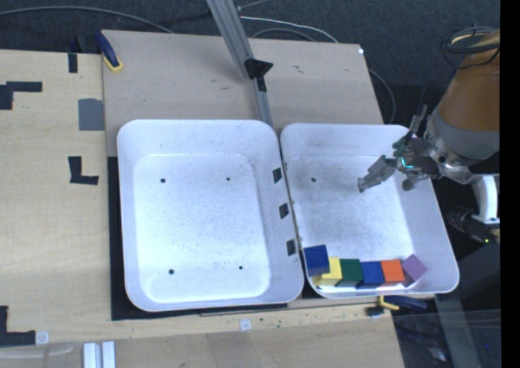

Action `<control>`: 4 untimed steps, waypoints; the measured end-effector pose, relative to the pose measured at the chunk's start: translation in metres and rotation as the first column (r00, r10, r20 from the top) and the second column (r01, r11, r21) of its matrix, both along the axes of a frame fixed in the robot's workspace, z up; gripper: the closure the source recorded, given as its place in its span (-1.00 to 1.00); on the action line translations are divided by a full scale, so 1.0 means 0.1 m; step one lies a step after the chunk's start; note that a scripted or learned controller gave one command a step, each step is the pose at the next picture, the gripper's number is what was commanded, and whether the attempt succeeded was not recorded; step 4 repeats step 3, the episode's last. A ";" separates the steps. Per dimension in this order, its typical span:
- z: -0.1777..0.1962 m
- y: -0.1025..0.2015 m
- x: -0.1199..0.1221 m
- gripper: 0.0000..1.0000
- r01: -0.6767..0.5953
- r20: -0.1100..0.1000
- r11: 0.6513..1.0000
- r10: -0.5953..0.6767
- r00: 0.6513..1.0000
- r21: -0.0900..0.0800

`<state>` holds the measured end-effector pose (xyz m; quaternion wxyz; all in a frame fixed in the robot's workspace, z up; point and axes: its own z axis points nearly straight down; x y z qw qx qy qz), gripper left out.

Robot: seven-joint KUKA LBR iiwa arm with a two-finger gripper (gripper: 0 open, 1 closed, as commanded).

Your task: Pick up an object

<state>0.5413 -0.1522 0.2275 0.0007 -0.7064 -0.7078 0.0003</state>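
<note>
The grey arm with its orange band (475, 98) reaches in over the upper right part of the right-hand shallow white plastic bin (349, 163). The matching left-hand shallow white plastic bin (138, 196) lies well off to the far side of the jaws from the arm.

The two-finger gripper (388, 173) hangs above bare bin floor. One grey finger (374, 175) slants out toward the bin's middle and a second sits nearer the wrist; they look spread apart with nothing between them, though the view is small.

The task's things, small coloured blocks, lie in a row along the near wall of the right bin, well below the jaws. Nearest the divider is a blue cube (316, 258) stacked on a yellow block (329, 274), then a green block (350, 270), a second blue block (372, 273), an orange block (392, 270) and a purple block (413, 266) at the bin's corner.

By my reading, the task has hardly begun: nothing is lifted, and the gripper has yet to travel to the row, descend and close on one block.

No brand, label or readable writing can be made out.
</note>
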 end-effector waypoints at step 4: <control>-0.36 2.04 -0.43 -1.00 -0.008 -0.003 1.000 0.008 1.000 0.002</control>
